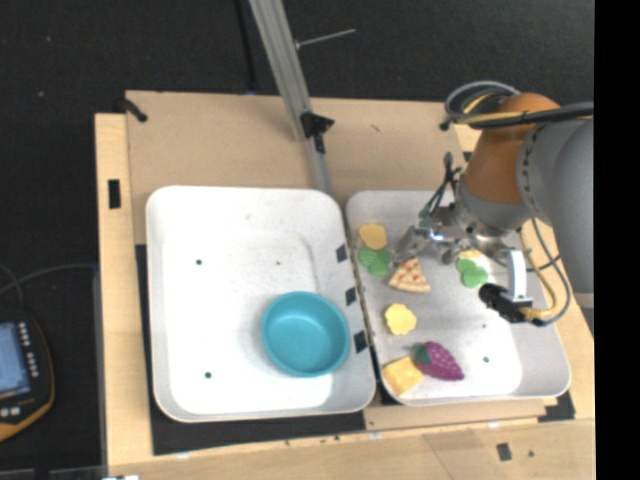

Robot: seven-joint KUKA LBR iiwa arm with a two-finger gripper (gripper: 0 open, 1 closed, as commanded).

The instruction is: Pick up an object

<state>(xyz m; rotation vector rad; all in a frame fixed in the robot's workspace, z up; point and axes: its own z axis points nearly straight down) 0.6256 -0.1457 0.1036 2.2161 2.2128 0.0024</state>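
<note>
Gripper point(428, 240): low in the right bin point(540, 373), near its back edge; whether the jaws are released or clenched, cannot tell.
Pizza slice point(410, 277): just beside the gripper.
Blue bowl point(304, 332): left bin point(200, 268), front right corner.

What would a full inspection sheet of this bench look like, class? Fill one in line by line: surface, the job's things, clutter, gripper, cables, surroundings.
Surface: wooden bench bearing a left bin and a right bin, both white, side by side.
Job's things: in the right bin, a pizza slice, purple grapes, a green piece, three yellow pieces and a green-yellow piece.
Clutter: blue bowl in the left bin.
Gripper: gripper low over the right bin near the pizza slice; grasp unclear.
Cables: cables looping beside the wrist.
Surroundings: metal pole slanting over the bench; handheld screen device at far left.
</note>
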